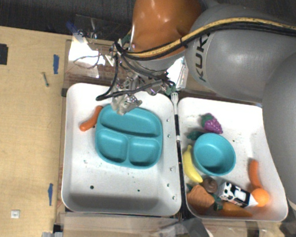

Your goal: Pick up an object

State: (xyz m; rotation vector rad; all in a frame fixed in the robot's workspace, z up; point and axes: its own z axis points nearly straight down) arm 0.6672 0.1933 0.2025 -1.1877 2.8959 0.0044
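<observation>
A: Right, approach phase by the look of it. Gripper (124, 103) low in the left bin (72, 176), poised over the far rim of the teal divided plate (130, 137). Nothing seen clamped in it.

B: Open or closed?

A: Cannot tell. Too much cable and glare around the tip to judge.

B: Nearest candidate, then?

A: Orange stick (90, 118), carrot-like, lying flat on the bin floor just beside the gripper, off to its left and a touch nearer the front of the bin. Touching the plate's corner or only close to it; hard to call.

B: Lying which way?

A: Long axis on a diagonal: one end up toward the gripper, the other away, down and left toward the bin wall. Much the same thickness at both ends, so no clear head or tail.

B: So what next?

A: Probably a short shift left, off the plate rim, then a drop straight onto the middle of the stick. Best to turn the wrist so the closing line crosses that diagonal rather than runs along it. Round and slim, so likely to roll or squirt out if caught off centre.

B: And the plate itself?

A: Directly beneath and in front of the gripper, wide and shallow. Only a rim pinch possible there, and riskier.

B: Anything else in reach?

A: Well apart, past the divider to the gripper's right: teal bowl (214, 153), banana (191, 165), purple grapes (211, 123), all crowded in the right bin (276, 178). Not the likely pick from here.
</observation>
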